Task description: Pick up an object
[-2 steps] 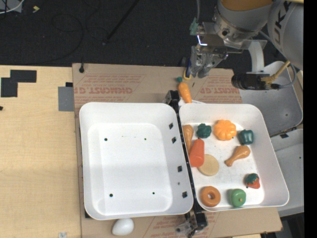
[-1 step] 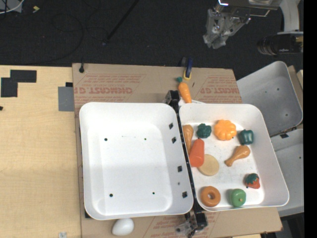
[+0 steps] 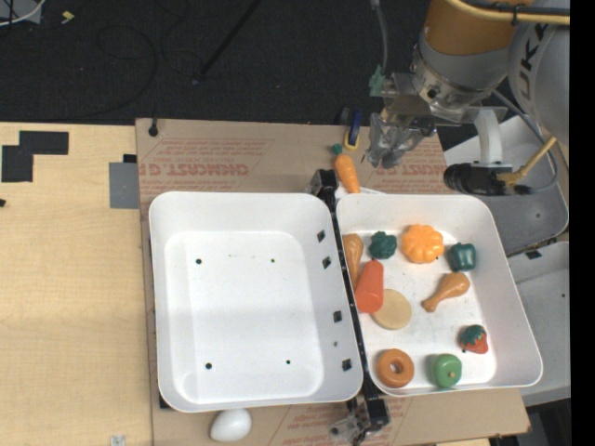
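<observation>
Though the arm (image 3: 483, 26) hangs above the far edge of the right bin (image 3: 507, 249), its jaws (image 3: 390, 151) sit beyond the rim, and I cannot tell how wide they stand. The nearest object, a small carrot (image 3: 348, 174), lies just beside them toward the left bin (image 3: 177, 249), resting on the rim, long axis running roughly away from the camera.

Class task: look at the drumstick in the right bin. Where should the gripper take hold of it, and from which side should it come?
Probably the narrow shaft of the drumstick, from straight above, fingers closing across its width. It lies flat and diagonal, thick end upper right, with bare floor on both sides.
</observation>
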Motion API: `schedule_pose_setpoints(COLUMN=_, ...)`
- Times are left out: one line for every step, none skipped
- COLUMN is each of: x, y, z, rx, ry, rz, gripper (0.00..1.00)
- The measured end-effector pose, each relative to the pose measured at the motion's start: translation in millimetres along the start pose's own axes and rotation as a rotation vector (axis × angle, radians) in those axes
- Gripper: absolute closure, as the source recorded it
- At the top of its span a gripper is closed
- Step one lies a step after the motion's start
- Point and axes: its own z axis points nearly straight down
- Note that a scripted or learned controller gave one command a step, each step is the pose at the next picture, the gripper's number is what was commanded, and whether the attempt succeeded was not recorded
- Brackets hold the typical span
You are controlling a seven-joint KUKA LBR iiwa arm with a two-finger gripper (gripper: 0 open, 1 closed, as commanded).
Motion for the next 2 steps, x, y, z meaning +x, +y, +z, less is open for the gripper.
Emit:
schedule_pose_setpoints(x=36.1, y=-1.3, z=-131.3, rx=-0.031, ry=0.004, rz=-0.009, gripper=1.0)
schedule_pose_setpoints(x=11.6, y=0.0, z=22.4, rx=-0.002, ry=0.001, rz=-0.002, gripper=1.0)
